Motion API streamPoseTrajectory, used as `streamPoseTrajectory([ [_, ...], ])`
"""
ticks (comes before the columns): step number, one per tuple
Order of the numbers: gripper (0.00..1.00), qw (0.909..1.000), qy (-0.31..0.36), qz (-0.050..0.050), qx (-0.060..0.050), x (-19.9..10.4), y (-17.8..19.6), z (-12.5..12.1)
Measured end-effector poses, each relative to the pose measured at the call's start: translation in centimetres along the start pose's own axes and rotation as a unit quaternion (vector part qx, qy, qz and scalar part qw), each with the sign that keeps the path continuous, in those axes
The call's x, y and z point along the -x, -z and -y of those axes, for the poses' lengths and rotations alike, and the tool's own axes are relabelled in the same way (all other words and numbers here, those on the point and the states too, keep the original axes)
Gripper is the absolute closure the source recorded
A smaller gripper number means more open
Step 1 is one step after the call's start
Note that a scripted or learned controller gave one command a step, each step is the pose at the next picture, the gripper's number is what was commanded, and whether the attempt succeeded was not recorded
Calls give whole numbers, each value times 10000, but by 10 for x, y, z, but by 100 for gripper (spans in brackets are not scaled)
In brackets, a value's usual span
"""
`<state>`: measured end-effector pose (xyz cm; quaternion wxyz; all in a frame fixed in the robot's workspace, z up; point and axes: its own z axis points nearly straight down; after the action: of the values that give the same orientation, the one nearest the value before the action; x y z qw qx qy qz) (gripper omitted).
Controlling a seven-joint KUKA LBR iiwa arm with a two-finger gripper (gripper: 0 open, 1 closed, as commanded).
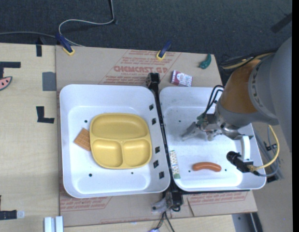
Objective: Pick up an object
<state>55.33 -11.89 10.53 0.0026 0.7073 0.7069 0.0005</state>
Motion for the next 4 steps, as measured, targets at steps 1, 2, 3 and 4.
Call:
streamPoseTrajectory([
  [1, 0, 10000, -1, -11, -10, -2, -19, 69],
  [2, 0, 10000, -2, 5, 9, -22, -19, 68],
  [3, 0, 10000, 3, -11, -9, -6, -19, 19],
  [4, 100, 10000, -4, 7, 3, -4, -9, 19],
])
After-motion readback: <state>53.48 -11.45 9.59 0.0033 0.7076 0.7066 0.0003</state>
